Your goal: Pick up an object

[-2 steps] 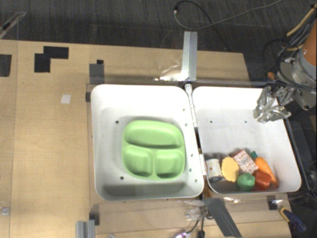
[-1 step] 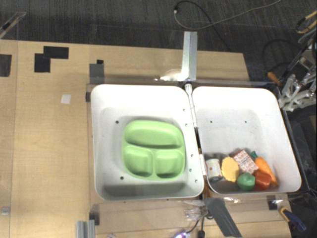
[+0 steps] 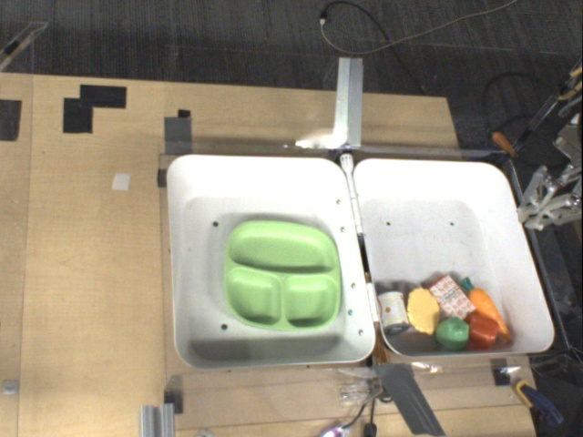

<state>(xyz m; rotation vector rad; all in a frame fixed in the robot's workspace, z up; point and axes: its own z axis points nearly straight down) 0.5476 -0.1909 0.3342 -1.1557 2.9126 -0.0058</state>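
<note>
**Objs bunched in right-hand bin's near corner; jaws' state unclear**

Two white bins sit side by side on the wooden worktop (image 3: 82, 244), rims touching along the middle.

Left-hand bin (image 3: 182, 244): holds one green divided tray (image 3: 278, 271), lying flat, approx. centred. It has one long compartment at the far side and two smaller ones at the near side.

Right-hand bin (image 3: 437, 198): all pickable objs are crowded into the near corner, touching or overlapping.
- Small white can (image 3: 392, 309) is nearest the shared rim.
- Yellow round piece (image 3: 422, 309) is just beside the can.
- Red-and-white patterned packet (image 3: 448, 296) is on the far side of the cluster.
- Green ball (image 3: 452, 333) sits at the near edge, touching the yellow piece.
- Orange carrot-like piece (image 3: 487, 306) is toward the outer wall, w/ a red piece (image 3: 483, 330) right under it.

Grey metal assembly (image 3: 549, 200) sits at the view's right edge, just outside the right-hand bin's outer rim, well apart from the obj cluster. Too small and cut off to read, so can't tell if the jaws are open or closed.

A metal post (image 3: 350, 98) stands behind the bins' joint, and a black cable (image 3: 364, 21) loops on the dark floor beyond.
</note>
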